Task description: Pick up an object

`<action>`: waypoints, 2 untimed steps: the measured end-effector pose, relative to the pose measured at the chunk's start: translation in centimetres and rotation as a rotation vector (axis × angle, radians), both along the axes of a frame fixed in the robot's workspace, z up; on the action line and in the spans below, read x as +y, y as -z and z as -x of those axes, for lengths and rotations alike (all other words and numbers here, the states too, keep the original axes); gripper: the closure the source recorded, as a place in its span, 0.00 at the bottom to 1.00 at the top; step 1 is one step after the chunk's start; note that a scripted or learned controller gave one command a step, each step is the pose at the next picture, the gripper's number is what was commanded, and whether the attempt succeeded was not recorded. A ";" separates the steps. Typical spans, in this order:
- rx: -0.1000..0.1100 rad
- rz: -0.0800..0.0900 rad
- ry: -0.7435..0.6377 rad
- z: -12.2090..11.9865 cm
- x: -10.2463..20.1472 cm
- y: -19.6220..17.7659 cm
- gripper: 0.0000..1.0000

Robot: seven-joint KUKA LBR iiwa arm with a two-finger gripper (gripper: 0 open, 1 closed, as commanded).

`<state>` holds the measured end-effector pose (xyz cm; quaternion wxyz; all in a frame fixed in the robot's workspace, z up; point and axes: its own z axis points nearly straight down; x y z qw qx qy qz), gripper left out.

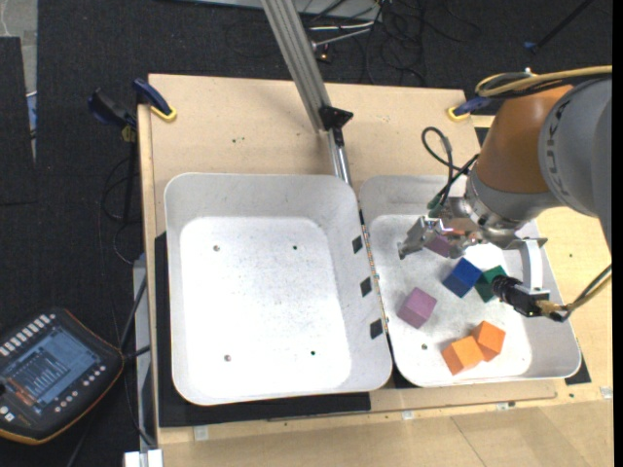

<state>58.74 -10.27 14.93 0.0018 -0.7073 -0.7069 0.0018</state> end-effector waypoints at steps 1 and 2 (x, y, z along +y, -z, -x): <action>0.001 -0.001 0.000 0.1 0.1 5.4 0.00; -0.006 0.000 0.000 -0.1 0.0 4.0 1.00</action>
